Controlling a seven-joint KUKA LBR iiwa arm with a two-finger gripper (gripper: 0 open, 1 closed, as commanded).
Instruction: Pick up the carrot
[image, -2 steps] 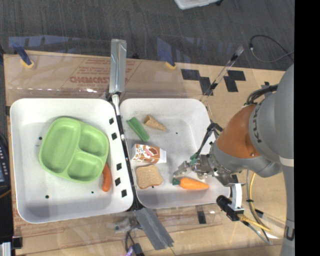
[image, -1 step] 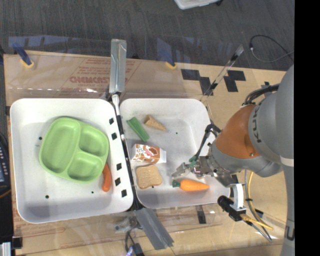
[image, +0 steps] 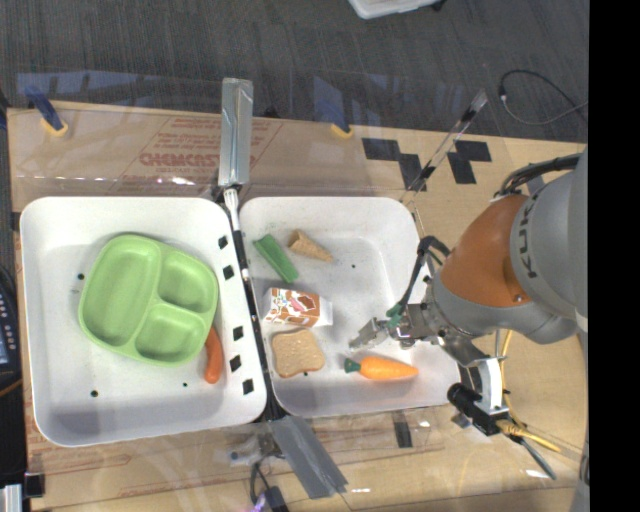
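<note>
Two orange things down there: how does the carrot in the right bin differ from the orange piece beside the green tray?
The carrot is fatter, has a green stem end and lies crosswise below the gripper. The orange piece is slimmer, redder, and lies lengthwise against the green tray in the left bin. Both are elongated.

Left bin (image: 50, 400): green sectioned plate (image: 148, 298) near middle; orange-red sausage (image: 213, 357) just beside plate's lower right corner, close to divider. Right bin (image: 330, 403): green stick (image: 275, 257) at upper left, tan wedge (image: 308, 245) just right of it; printed packet (image: 294, 306) below them; toast slice (image: 298, 353) just under packet.
</note>
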